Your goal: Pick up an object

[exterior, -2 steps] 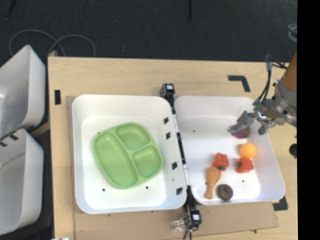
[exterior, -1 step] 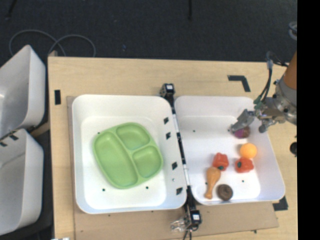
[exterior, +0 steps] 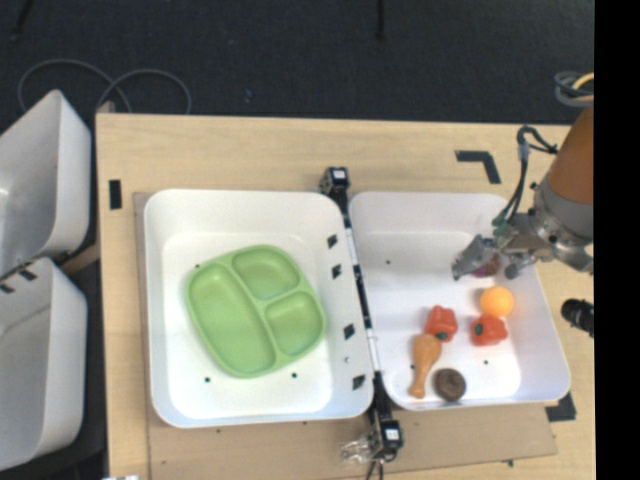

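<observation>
The right bin (exterior: 400,228) holds an orange ball (exterior: 497,301), a red tomato-like piece (exterior: 489,330), a small red pepper (exterior: 441,322), a tan drumstick (exterior: 424,362) and a brown round cookie (exterior: 450,384). My gripper (exterior: 488,258) hangs over the bin's right side, just above and left of the orange ball, near the back right of the group. A small purplish thing sits at the fingers, too blurred to identify.
In the left bin (exterior: 170,388) lies a green three-compartment plate (exterior: 255,310). Black clips (exterior: 352,298) run along the divider between the bins. The arm (exterior: 572,183) enters from the right. White containers (exterior: 40,178) stand off the bench at the left.
</observation>
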{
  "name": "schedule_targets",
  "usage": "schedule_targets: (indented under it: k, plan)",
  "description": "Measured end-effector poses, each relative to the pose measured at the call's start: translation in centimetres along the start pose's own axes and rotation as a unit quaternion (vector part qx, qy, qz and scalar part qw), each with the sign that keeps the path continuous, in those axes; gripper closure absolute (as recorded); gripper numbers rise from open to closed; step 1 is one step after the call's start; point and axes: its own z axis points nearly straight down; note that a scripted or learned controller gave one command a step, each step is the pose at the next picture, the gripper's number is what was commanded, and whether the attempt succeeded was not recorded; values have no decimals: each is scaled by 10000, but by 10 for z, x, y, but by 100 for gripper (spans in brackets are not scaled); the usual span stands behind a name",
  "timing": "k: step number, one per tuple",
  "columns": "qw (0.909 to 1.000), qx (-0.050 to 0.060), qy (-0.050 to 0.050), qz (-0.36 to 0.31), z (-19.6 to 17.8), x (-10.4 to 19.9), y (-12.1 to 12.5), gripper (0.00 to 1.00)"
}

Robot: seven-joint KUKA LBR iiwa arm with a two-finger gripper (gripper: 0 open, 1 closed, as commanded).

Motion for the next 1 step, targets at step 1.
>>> schedule_targets:
  k: [1]
  plan:
    - [10000, 7, 5, 4, 67, -4, -1, 0]
